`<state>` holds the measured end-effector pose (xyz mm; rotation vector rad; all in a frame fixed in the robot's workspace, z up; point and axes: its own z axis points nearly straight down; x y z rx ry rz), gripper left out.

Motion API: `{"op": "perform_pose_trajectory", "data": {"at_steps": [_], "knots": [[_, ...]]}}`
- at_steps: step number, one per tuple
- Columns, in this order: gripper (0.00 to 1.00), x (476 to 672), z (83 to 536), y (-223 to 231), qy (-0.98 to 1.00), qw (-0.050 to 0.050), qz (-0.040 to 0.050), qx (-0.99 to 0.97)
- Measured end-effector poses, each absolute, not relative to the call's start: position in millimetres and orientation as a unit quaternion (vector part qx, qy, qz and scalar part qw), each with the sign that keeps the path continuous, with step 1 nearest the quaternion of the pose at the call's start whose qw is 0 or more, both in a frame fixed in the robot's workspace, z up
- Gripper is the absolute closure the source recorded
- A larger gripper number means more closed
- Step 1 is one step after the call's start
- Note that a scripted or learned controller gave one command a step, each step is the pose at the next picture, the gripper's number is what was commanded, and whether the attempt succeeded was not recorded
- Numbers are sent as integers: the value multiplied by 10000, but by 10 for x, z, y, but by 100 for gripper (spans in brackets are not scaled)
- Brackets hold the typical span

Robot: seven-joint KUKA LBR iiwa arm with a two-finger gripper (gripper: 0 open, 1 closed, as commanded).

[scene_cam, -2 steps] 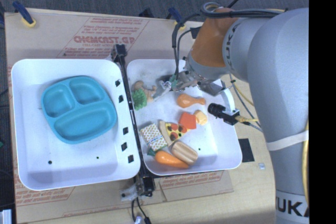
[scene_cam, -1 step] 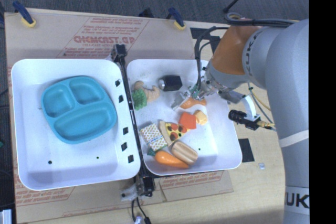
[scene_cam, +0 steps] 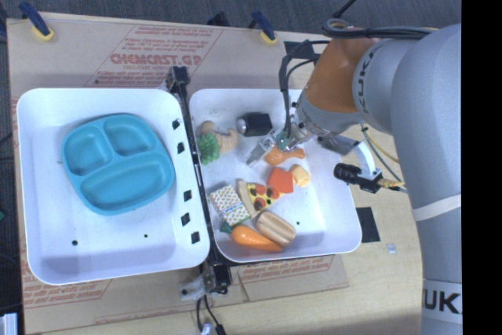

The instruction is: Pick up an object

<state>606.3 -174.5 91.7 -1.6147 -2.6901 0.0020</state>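
Note:
My gripper [scene_cam: 273, 147] hangs low in the right bin [scene_cam: 339, 209], near its upper middle, with its fingers spread open. Nothing sits between them. An orange toy piece [scene_cam: 284, 156] lies just below and to the right of the fingertips, and I cannot tell if they touch it. A black cylinder [scene_cam: 253, 123] lies just up and left of the gripper. A red-orange block [scene_cam: 280, 180] and a small yellow piece [scene_cam: 300, 176] sit below it.
The right bin also holds a green broccoli [scene_cam: 208, 147], a tan piece [scene_cam: 227, 139], a pizza slice [scene_cam: 257, 195], a checkered packet [scene_cam: 227, 204], a carrot [scene_cam: 252, 238] and a bread roll [scene_cam: 275, 227]. A blue divided plate [scene_cam: 118, 162] lies in the left bin [scene_cam: 47, 247].

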Motion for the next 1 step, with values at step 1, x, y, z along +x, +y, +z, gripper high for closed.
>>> {"op": "perform_pose_trajectory", "data": {"at_steps": [1], "knots": [[0,6041,918,-1485,-9630,16,3,-2696]]}}
